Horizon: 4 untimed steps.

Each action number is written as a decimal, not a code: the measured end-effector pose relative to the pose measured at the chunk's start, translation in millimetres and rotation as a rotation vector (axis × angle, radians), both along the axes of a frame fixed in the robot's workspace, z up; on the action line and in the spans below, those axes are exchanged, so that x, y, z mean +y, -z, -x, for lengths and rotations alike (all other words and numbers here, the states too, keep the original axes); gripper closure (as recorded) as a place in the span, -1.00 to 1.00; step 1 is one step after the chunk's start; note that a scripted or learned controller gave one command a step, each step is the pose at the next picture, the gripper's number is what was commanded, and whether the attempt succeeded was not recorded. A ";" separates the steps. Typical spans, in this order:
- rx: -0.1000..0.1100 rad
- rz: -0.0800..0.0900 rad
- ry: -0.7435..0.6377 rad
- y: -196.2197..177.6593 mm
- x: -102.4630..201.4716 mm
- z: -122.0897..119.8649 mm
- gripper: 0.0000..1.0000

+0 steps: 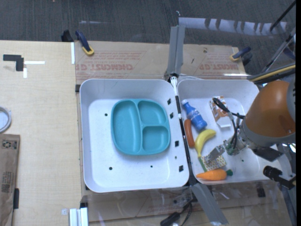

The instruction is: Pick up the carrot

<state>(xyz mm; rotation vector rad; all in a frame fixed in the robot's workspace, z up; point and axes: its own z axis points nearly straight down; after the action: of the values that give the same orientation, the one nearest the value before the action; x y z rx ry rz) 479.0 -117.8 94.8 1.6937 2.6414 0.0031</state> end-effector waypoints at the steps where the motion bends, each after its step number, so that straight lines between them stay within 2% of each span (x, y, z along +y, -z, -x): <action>1: 0.004 0.001 0.169 2.9 5.5 -153.5 -1.00; 2: 0.003 0.001 -0.261 2.3 2.4 -105.3 -1.00; 3: 0.005 0.000 -0.330 3.3 -3.8 -38.8 -1.00; 4: 0.001 0.001 -0.461 2.7 2.7 0.6 -1.00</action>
<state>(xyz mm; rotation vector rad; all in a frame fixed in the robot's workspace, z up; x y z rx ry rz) 478.4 -115.2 92.1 1.0455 2.9595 0.0012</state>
